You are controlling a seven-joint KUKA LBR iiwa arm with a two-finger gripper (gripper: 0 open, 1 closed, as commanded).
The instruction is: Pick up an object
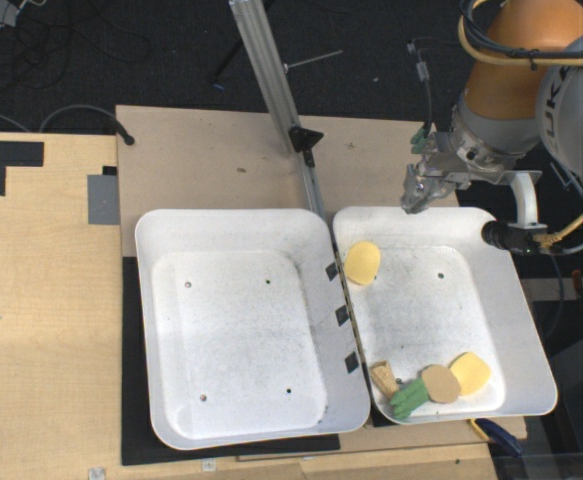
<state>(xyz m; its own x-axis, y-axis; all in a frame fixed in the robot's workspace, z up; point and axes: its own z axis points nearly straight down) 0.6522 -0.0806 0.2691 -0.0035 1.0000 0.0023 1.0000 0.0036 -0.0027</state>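
Taking the right bin (501,298) as landmark: its middle floor is lying open, giving room to descend. A yellow disc (362,263) is crowding its upper left corner, just beside the dividing rim. Four pieces are clustering along its near edge (green piece (408,400), tan block (383,377), brown round (439,383), yellow round (470,373)). The slanted metal rail (274,88) is rising beyond its far left corner.

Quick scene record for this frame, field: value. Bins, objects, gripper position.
bins: two shallow white bins side by side, left bin, right bin
right bin contents: yellow round piece near the divider at the far end; tan block, green object, tan disc and yellow piece clustered at the near edge
gripper: above the right bin's far rim, apart from all objects
held: nothing visible
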